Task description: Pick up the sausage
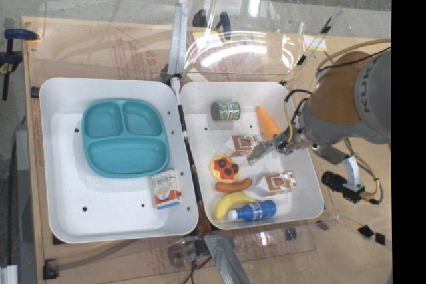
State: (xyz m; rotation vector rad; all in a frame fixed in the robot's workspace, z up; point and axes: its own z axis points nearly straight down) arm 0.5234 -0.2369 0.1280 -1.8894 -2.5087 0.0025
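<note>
Brown sausage (233, 185) lying in the right bin (303, 206), between pizza slice (225, 169) and banana (231, 202), gripper (259, 151) low over the bin beside the carrot (267, 122), finger spread impossible to tell, nothing visibly held.

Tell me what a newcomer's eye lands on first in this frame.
Probably the teal divided plate in the left bin, the largest block of colour. Next, the grey-and-orange arm reaching in from the right, its end effector over the right bin's toy food, above the sausage.
</note>
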